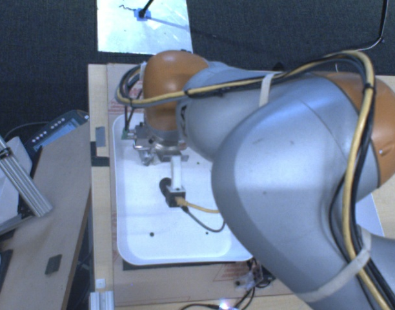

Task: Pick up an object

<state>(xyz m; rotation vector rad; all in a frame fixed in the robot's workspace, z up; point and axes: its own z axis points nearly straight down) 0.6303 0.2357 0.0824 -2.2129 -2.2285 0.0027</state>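
While whatever object is to be picked up lies hidden, most likely beneath the gripper (pixel 153 152) or behind the bulk of the robot, its place in the bins cannot be told; nor can its make, so any word on how it will handle is a guess: things kept in so shallow a tray are probably small and light, apt to skid on the smooth plastic floor, and best taken across their narrowest part, near the middle, with a squeeze mild enough to spare anything soft or brittle. Whether the gripper is released or clenched cannot be told from this angle, and no grasp can be confirmed; it hangs over the far half of the left bin (pixel 142 247), seemingly close to the floor; the near half of that floor carries two small dark specks (pixel 152 233), too small to name. The grey arm (pixel 281 173) reaches in from the right and covers much of the scene, its orange band (pixel 168 76) standing directly above the wrist. The bin rests on a pale wooden surface (pixel 98 102); to the left stands a tan table (pixel 55 199) bearing a grey keypad device (pixel 59 126) and an aluminium rail (pixel 20 179); beyond the surface a bright white sheet (pixel 142 18) lies against dark cloth.
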